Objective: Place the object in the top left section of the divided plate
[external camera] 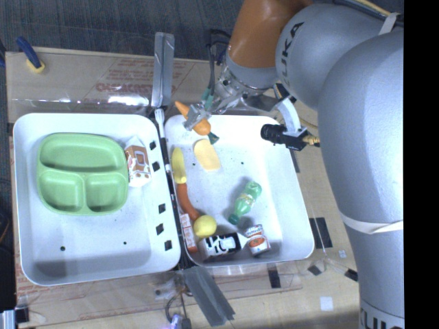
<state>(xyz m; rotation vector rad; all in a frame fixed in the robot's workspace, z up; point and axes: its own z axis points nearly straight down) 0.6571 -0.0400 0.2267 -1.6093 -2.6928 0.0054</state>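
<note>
Orange toy carrot (199,123) sits at the far left corner of the right bin (285,204), directly under the gripper (204,112), tip of the tool right over it; whether the fingers clamp it or stand apart cannot be told from this angle. Carrot's long axis runs on a slant, narrow orange end up-left toward the bin's rim, dark green end down-right. Just below it lies a pale yellow block (206,154). Green divided plate (83,173) rests in the left bin (89,252), well apart from the carrot, with a small carton (138,164) touching its right edge.
</note>
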